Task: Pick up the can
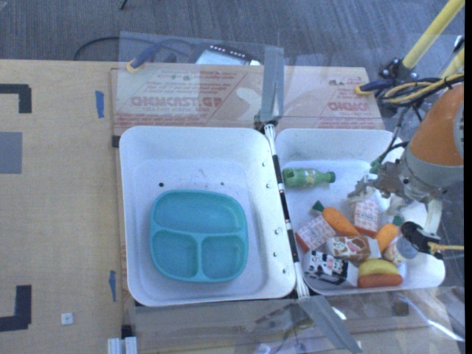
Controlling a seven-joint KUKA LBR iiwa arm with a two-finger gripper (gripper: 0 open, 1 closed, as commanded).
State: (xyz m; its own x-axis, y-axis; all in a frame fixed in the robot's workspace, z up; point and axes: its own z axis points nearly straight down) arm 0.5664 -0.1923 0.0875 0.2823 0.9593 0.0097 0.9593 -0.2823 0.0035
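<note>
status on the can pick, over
gripper above right bin's right side. can partly hidden, beside banana at near edge. carton and orange piece crowd it.

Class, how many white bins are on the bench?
2. The left bin holds a teal divided plate; the right bin holds a green bottle, a carrot and more.

arm (441, 135) is cut off by the right edge, upper links out of frame. gripper (372, 185) is a grey blur just off the wrist, can't tell its state. can (393, 251) is partly hidden behind the wrist; only a pale patch shows and the label is unreadable. right bin (324, 142): right wall mostly hidden behind the arm. Print on the small boxes (316, 233) is too small to read. Tiny white object (67, 318) on the worktop (59, 198), lower left, is too small to identify.
</note>
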